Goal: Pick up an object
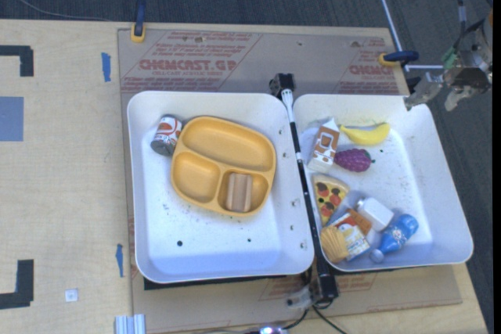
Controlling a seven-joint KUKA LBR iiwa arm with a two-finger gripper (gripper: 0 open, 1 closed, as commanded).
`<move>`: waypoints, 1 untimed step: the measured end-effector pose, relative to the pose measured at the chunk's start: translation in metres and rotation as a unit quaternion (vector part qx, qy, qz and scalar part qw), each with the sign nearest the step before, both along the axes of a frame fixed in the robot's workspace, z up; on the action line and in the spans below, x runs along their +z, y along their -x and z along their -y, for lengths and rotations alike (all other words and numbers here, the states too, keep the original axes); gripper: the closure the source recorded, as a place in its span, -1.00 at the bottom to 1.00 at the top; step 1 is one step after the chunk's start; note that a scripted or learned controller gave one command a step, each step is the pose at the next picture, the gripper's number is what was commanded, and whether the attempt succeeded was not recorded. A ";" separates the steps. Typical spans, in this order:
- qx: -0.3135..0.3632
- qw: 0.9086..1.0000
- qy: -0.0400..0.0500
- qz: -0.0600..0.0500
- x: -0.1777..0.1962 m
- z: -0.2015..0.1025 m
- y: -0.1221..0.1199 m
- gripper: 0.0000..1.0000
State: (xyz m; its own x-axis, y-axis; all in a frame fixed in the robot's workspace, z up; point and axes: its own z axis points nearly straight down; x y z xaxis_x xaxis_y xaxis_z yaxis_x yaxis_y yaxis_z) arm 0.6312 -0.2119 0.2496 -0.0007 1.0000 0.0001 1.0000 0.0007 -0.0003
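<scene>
Up at the far right of the camera view, beyond the upper corner of the right bin (438, 168), the pincer (452, 90) hangs over the surface rather than over the goods, and its tips are too small and too tangled with cabling to say whether it is released or clenched; I cannot tell, and nothing can be made out between them. Judged from this, the task has hardly begun: no object is lifted, and everything lies where it could be chosen. Candidates crowd the right bin: a yellow banana (365, 134) near the far wall, a purple bunch of grapes (353, 160) just beside and below it, a small white carton (324, 145) leaning against the wall shared with the other bin, a pizza slice (330, 195) lower down, a white block (376, 212), a blue bottle (396, 235) near the front corner, and an orange packet (344, 238) touching the block's neighbourhood at the front. Across in the left bin (149, 192) sits a yellow divided tray (223, 164) with a brownish piece (239, 192) in one compartment, and a small can (165, 134) lies just beside the tray's far left edge. What is left, then, is all of it: travelling in over a bin, descending on one item, closing, and raising it clear; the banana and grapes look nearest to where the arm now stands
</scene>
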 end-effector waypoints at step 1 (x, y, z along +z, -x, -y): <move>0.004 1.000 -0.007 0.004 -0.152 0.002 0.032 -1.00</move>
State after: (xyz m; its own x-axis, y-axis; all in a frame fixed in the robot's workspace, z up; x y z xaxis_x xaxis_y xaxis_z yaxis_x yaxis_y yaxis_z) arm 0.5992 -0.2142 0.0979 -0.0081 0.9999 0.0138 0.9999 0.0080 0.0069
